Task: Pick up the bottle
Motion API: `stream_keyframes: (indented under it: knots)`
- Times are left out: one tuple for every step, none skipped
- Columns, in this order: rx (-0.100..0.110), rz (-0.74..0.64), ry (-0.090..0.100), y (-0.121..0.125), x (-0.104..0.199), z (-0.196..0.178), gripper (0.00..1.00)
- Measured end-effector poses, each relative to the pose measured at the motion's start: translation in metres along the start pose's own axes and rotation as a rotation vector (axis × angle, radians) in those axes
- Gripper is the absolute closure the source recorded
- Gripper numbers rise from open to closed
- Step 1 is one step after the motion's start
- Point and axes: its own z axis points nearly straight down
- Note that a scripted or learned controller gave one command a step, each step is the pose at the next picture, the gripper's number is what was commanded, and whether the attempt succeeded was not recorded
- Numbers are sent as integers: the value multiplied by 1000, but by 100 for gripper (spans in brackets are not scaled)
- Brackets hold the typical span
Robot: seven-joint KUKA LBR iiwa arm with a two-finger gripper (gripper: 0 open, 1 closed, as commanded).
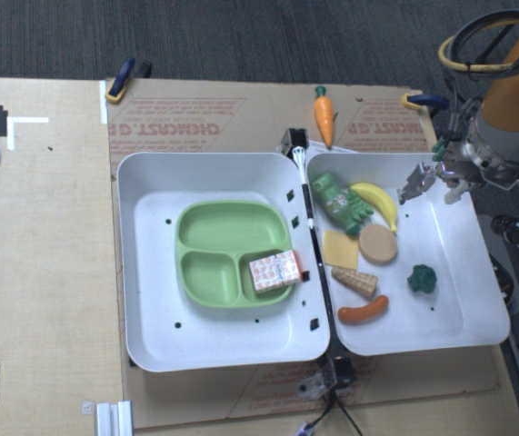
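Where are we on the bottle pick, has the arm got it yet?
Not yet. Done: nothing visible; the green bottle lies in the right bin, against the banana. In hand: the gripper hovers over that bin's upper right, apart from the bottle, nothing between its jaws. Left: move across to the bottle, descend, grasp, lift.

Light wooden bench [41, 271], brown cardboard sheet [186, 118] across its middle, two shallow white bins side by side on the cardboard, left bin [150, 325], right bin [464, 307], toy carrot [323, 114] beyond them
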Motion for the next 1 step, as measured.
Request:
stream_keyframes:
  knots:
    - [-1, -2, -1, 0, 0, -10, 100]
